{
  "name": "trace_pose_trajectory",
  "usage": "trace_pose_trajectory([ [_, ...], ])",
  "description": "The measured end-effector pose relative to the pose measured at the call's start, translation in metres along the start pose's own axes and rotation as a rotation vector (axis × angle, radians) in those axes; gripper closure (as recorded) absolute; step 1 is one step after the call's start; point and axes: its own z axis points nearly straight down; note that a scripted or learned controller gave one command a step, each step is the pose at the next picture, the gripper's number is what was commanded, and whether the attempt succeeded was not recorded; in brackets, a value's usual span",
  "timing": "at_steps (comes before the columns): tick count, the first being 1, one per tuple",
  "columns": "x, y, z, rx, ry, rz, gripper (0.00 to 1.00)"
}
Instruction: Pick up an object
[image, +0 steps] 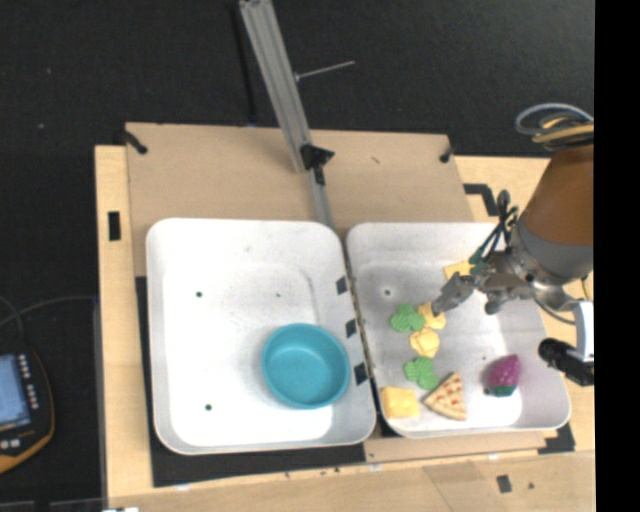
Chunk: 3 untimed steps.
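Observation:
My gripper (468, 300) hangs over the upper middle of the right bin (400, 250), and its fingers look open with nothing between them. The left finger's tip (445, 300) is just above and right of a small yellow piece (434, 319) that lies beside a green leafy toy (405, 320). Further down lie another yellow piece (425, 343), a second green toy (421, 372), a yellow block (400, 402) and a pizza slice (447, 397). A purple grape bunch (502, 373) sits at the lower right. A yellow scrap (456, 270) peeks out behind the wrist.
The left bin (200, 270) holds a blue bowl (304, 364) near its lower right corner. A grey pole (285, 100) slants down to the gap between the bins. The arm's orange band (565, 195) stands over the right bin's far right edge.

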Motion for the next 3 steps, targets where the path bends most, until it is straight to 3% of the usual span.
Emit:
trace_pose_trajectory([
  [1, 0.000, 0.000, 0.000, -0.001, 0.000, 0.001, 0.00],
  [3, 0.001, 0.004, 0.114, 0.006, -0.002, 0.003, 0.00],
])
